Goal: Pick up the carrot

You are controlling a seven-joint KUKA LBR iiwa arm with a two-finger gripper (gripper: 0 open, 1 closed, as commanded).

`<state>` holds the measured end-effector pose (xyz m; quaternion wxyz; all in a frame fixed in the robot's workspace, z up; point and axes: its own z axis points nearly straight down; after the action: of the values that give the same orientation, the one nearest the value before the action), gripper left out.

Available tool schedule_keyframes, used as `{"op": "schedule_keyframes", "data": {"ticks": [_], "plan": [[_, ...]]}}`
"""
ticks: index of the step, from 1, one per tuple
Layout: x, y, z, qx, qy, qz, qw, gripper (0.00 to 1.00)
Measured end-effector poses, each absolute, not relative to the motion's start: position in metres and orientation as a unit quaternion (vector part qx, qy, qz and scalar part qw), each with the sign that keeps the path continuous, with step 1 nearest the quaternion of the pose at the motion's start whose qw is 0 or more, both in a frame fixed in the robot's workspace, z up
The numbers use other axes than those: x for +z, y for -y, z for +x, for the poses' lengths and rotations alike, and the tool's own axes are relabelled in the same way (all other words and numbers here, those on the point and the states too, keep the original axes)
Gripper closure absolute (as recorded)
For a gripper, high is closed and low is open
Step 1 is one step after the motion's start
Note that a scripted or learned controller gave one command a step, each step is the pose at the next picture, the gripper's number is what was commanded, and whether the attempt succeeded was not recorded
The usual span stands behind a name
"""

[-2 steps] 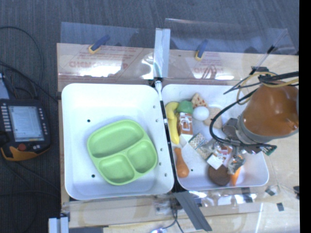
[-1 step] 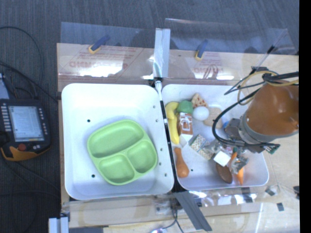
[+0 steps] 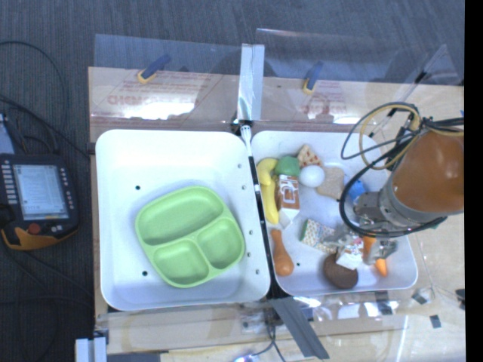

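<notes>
You are looking down on two white bins sitting side by side: the left bin is carrying a green divided plate, and the right bin is holding a scatter of toy food. The arm is reaching in from the right and hanging over the right bin's near right part, its orange band covering that corner. The gripper is sitting low beneath it among the items; you cannot tell how far it is open or whether it has hold of anything. A banana is lying along the bin's left wall, with a white egg just right of it. The carrot is lying below the banana, near the left wall, well apart from the gripper. A brown round piece is sitting just below the gripper.
</notes>
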<state>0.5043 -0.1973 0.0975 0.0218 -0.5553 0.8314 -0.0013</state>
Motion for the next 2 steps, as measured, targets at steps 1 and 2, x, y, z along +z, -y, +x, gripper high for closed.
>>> {"op": "schedule_keyframes", "data": {"ticks": [1, 2], "plan": [[0.108, 0.199, 0.507, -0.0041, -0.831, -0.555, 0.023, 1.0], [0.203, 0.141, 0.518, 0.0023, -0.737, -0.675, 0.002, 1.0]]}}
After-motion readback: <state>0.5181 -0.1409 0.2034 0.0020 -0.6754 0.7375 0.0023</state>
